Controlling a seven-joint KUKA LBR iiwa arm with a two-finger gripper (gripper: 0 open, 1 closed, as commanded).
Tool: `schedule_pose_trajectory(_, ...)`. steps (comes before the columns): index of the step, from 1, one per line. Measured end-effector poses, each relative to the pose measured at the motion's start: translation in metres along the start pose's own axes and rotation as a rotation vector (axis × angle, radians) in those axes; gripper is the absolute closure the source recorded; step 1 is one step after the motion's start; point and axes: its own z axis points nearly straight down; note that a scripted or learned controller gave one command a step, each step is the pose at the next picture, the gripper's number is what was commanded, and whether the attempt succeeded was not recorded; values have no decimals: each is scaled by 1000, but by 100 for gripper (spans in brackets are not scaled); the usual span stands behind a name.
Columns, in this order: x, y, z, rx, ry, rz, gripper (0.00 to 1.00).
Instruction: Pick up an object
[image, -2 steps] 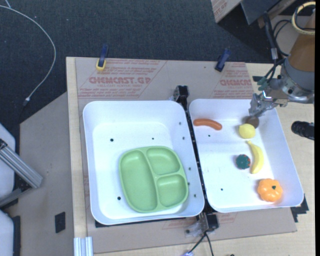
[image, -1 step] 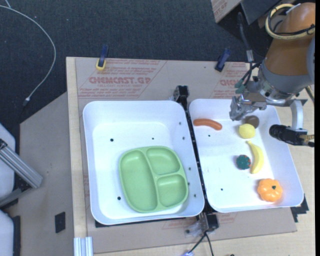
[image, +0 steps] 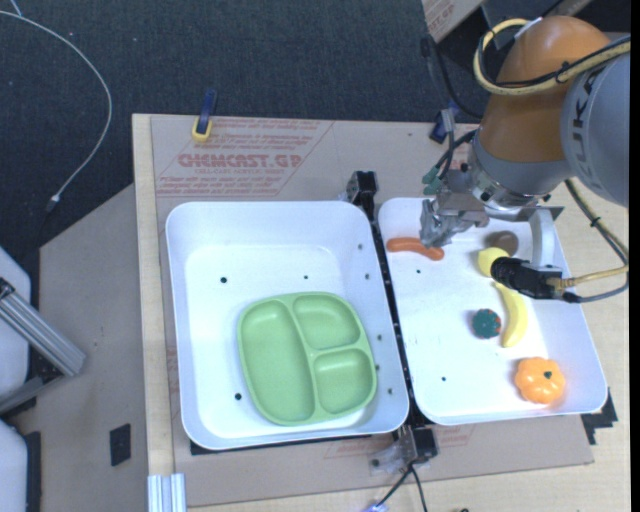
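Observation:
My gripper (image: 436, 238) hangs over the far left part of the right bin (image: 450, 390), its tip right at an orange carrot (image: 412, 246) that lies flat on the bin floor. A yellow banana (image: 511, 305) lies further right, partly under a black part of the arm. Next to it sits a small teal ball (image: 486, 322). An orange pumpkin (image: 540, 381) rests near the bin's front right corner. A brown round object (image: 503, 241) sits close to the back wall.
The left bin (image: 200, 250) holds a green divided plate (image: 306, 357) toward its front. A black clamp (image: 362, 186) stands between the bins at the back. The grey and orange arm (image: 540, 90) looms over the right bin's far side.

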Motion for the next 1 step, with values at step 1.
schedule_pose_trajectory(1,56,0,-6,-4,0,-1,100)
